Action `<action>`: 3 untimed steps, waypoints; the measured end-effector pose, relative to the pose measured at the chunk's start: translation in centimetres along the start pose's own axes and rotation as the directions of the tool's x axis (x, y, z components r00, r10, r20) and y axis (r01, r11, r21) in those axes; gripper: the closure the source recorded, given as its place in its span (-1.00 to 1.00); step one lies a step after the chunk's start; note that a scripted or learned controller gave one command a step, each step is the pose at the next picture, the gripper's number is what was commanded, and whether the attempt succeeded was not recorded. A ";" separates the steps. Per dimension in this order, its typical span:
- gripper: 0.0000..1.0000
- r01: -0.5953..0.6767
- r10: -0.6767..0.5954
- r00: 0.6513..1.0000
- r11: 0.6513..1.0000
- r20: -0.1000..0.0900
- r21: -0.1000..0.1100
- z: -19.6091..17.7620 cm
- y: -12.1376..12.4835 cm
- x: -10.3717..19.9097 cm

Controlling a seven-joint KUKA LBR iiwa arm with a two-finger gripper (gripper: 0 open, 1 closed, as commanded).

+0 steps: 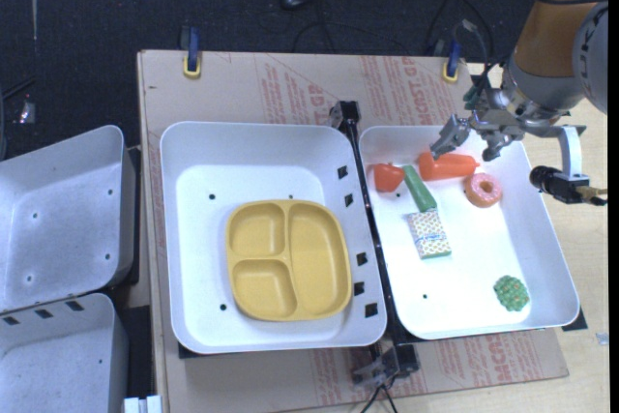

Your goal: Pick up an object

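Jaws: spread open above the far end of the right bin, holding nothing.
Orange carrot-shaped toy: lies just beneath the jaws, between the two fingers.
Neighbours: red piece, green stick, pink ring, patterned packet, green lump.
Left bin: yellow divided tray.
Table: brown board; dark speckled floor with cables behind.

Right bin centre floor open, toys crowd its far end, broccoli near corner
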State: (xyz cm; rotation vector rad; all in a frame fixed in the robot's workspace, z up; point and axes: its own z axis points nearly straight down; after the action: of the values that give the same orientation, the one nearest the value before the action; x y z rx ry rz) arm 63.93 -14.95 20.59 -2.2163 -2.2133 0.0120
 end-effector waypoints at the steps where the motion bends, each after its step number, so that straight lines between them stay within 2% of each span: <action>1: -1.00 0.002 -0.002 1.000 1.000 0.002 -0.012 -0.7 0.3 0.0; 3: -1.00 0.004 -0.004 1.000 1.000 0.001 -0.008 8.2 0.4 0.8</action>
State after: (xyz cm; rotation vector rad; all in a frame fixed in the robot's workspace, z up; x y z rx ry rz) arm 64.24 -14.18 12.34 -2.2162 -2.2220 0.0042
